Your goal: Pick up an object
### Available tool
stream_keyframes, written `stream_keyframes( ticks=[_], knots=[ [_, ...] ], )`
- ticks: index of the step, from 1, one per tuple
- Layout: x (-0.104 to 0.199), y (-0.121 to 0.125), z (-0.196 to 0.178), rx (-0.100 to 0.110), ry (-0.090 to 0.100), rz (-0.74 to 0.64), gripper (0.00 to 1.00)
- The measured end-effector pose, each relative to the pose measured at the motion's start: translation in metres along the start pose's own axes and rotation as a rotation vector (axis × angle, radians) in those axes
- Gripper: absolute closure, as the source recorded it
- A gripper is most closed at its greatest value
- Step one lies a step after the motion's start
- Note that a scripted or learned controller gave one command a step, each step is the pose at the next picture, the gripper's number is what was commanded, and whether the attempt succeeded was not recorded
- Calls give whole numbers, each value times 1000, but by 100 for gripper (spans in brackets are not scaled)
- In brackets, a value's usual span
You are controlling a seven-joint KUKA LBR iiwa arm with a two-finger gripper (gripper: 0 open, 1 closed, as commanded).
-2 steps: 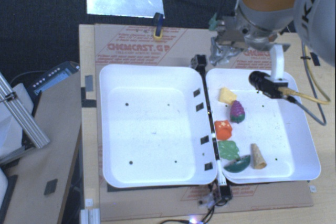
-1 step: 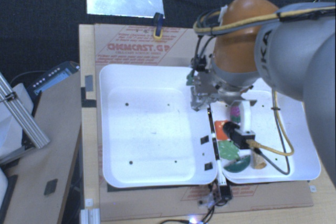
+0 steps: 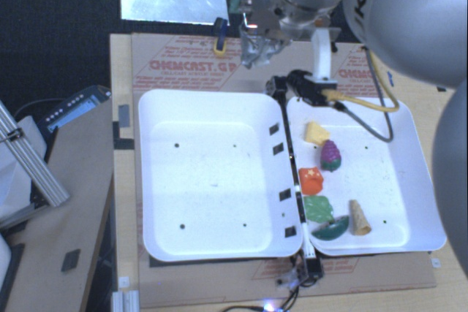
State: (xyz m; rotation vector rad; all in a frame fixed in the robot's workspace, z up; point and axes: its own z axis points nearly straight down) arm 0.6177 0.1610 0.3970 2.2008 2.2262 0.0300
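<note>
The claw (image 3: 257, 47) hangs beyond the far rim of the left bin (image 3: 212, 179), over the printed cardboard on the desk (image 3: 88, 179); whether its tips are spread or pressed together cannot be told, and nothing shows between them. All the candidate objects lie in the right bin (image 3: 387, 179), crowded along its inner wall beside the divider between the two bins. Taking the purple fruit (image 3: 330, 155) as landmark: a yellow piece (image 3: 316, 132) sits just beyond it, an orange-red piece (image 3: 311, 180) just nearer the camera, then a green piece (image 3: 319, 208), a dark green one (image 3: 330, 230) at the near rim, and a tan cone (image 3: 358, 218) to its right, long axis running roughly far-to-near. From the claw, the purple fruit lies toward the camera and rightward. The divider crowds one side of the row; open bin floor lies to the right of the fruit, though a yellow cable (image 3: 365, 104) drapes over the far corner.
</note>
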Motion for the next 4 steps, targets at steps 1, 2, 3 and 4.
stream_keyframes(
  ticks=[1,2,3,4],
  knots=[
    [30,-30,172,35,-8,5,100],
    [54,37,106,9,-2,4,100],
    [73,47,186,25,-6,5,100],
    [43,-8,202,26,-7,12,100]
  ],
)
